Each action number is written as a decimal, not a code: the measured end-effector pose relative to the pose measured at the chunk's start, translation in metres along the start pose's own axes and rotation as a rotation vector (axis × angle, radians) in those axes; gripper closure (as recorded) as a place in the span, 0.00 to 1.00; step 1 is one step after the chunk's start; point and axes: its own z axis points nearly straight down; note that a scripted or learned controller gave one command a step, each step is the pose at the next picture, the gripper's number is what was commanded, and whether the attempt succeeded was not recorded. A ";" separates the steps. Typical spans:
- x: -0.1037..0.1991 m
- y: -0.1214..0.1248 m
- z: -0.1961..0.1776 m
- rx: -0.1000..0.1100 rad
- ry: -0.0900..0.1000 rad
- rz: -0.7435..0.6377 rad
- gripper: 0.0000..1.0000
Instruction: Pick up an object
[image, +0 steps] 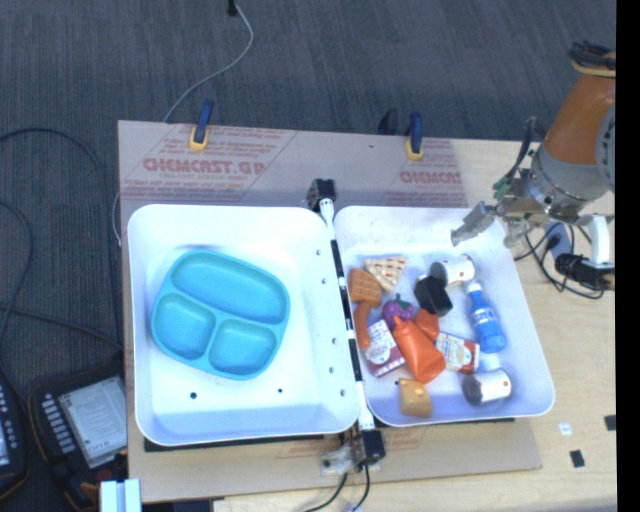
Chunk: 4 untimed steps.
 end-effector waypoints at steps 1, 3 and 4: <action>0.041 -0.014 0.083 -0.002 -0.001 0.000 0.00; 0.113 -0.036 -0.006 -0.003 0.000 -0.002 1.00; 0.166 -0.085 -0.017 0.001 0.000 -0.001 1.00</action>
